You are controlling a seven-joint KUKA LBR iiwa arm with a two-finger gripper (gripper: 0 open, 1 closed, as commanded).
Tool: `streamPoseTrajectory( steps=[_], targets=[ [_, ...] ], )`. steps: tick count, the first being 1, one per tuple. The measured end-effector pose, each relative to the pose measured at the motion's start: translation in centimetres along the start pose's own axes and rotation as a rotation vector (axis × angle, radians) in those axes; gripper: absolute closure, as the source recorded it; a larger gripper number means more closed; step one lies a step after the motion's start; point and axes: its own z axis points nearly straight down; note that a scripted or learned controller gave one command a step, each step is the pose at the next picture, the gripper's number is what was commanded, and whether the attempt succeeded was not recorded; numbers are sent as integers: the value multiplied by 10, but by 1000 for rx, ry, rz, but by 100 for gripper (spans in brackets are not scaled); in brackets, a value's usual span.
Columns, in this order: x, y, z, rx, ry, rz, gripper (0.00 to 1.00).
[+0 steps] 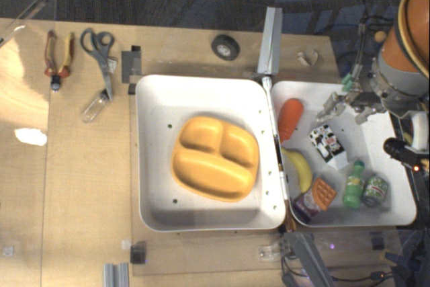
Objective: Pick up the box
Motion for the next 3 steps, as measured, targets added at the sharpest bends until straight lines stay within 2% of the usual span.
streamPoseTrajectory(
  steps=[1,2,3],
  targets=[
    [-9,-20,141,-27,-4,158,0],
    [-9,32,156,-42,-13,41,0],
    [-13,35,141,-52,-21,41,100]
  ],
)
